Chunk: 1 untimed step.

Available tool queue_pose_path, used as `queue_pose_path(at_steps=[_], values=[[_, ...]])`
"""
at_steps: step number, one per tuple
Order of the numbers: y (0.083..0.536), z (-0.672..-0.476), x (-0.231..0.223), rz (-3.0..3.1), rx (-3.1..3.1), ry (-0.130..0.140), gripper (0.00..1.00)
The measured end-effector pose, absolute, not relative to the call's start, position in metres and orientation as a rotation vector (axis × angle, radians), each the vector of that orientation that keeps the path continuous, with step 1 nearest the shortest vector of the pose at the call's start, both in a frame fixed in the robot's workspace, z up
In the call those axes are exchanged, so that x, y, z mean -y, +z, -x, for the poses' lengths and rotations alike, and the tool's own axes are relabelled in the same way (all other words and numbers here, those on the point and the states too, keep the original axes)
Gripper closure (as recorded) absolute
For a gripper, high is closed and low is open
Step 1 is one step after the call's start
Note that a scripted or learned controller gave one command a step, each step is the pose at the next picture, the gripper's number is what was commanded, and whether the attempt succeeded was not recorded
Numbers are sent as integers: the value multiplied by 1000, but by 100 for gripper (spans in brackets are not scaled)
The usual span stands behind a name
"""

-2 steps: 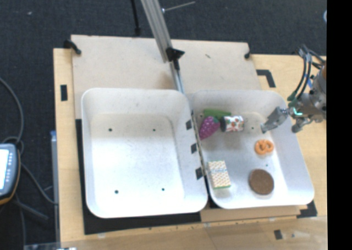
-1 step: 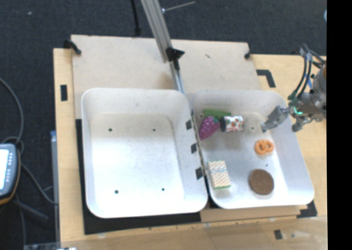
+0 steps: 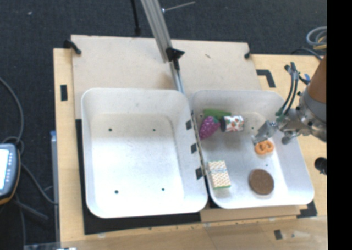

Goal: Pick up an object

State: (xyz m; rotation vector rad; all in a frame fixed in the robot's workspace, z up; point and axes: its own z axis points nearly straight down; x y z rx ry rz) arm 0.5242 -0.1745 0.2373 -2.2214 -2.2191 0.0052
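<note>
Gripper (image 3: 264, 133) — entered from the right over the right bin (image 3: 300, 158), its tip hanging just above, perhaps touching, a small orange piece (image 3: 265, 147); whether it is released or clenched cannot be told at this angle, and nothing is seen to be held. Contents of the right bin, listed from the near rim back: a brown disc (image 3: 262, 182) lying flat in the near right corner; a pale patterned box (image 3: 219, 174) beside the inner wall, well apart from the disc; the orange piece, midway along the right side and the likeliest target, since the claw stands directly over it; a small white-and-red can (image 3: 233, 123) on its side; a purple grape bunch (image 3: 208, 127) touching the divider side; a green item (image 3: 216, 114) just behind the grapes, near the far wall. The pieces lie scattered with gaps between them — presumably so that a claw can descend on one without fouling another. Left bin (image 3: 88, 133) — alongside, sharing the middle edge, likely the drop-off. Farthest back: a slanted metal post (image 3: 157, 18).
</note>
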Motion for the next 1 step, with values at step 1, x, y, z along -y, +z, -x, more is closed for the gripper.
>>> queue_pose_path(at_steps=[1], values=[[191,-529,169,2225,2216,5,0]])
